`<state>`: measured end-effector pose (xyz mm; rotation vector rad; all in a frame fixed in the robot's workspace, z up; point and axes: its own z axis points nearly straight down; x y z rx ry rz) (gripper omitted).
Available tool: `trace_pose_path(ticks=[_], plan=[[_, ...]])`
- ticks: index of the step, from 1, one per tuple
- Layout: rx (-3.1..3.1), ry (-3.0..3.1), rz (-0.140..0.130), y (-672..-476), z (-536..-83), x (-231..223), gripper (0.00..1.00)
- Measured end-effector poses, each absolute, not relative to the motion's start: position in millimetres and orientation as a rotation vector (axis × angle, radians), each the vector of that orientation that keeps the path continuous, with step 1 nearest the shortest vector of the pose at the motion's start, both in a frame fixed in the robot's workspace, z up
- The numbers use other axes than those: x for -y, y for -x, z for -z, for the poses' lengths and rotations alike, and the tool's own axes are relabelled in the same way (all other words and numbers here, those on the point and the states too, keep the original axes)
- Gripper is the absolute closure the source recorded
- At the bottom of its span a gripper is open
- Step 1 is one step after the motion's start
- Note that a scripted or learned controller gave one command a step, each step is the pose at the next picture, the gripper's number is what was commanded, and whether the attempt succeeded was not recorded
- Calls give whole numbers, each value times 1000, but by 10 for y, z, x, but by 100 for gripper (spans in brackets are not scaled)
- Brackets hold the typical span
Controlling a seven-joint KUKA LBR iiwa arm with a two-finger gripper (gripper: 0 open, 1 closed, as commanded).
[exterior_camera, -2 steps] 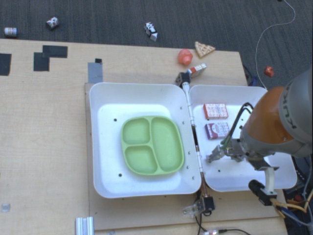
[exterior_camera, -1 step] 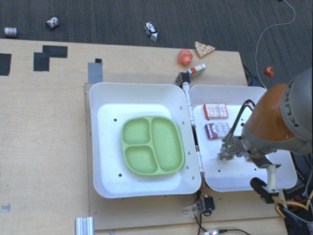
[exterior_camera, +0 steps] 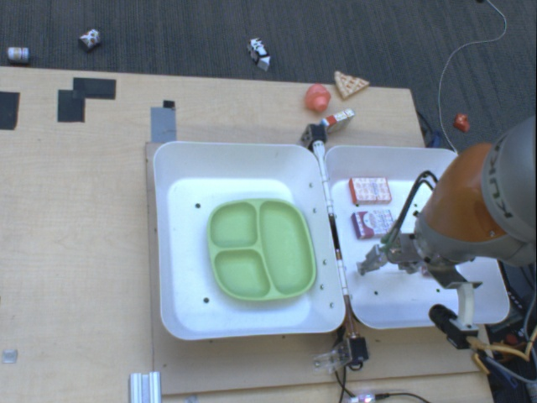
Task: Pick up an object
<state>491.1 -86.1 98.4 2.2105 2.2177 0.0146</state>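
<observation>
The nearest candidate for the pick is the purple packet [exterior_camera: 372, 223], which lies flat on the floor of the right bin [exterior_camera: 394, 309], just up and to the left of the hand [exterior_camera: 375, 260]. A second flat item, the red-and-white packet [exterior_camera: 370, 191], lies directly beyond it, close to but apart from the first. The hand sits low over the bin floor, near the purple packet and not visibly touching it. Nothing shows between its parts; whether it is wide or narrow cannot be told at this resolution.

The left bin [exterior_camera: 168, 225], across the divider from the hand, carries a green sectioned tray [exterior_camera: 260, 248]. Loose items rest on the surface [exterior_camera: 75, 242] beyond the bins, among them a red ball [exterior_camera: 317, 97].

Risks, judged from this layout:
- Both packets are thin and flat. A descent off centre is likely to close on the bin floor or skate over the top face.
- The packets lie close together. A push on one may shift the other.
</observation>
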Motion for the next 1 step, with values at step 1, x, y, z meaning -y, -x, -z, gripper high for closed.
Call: trace_pose_path(ticks=[1], plan=[[-2221, -2216, -9, -4889, -869, 932, 0]])
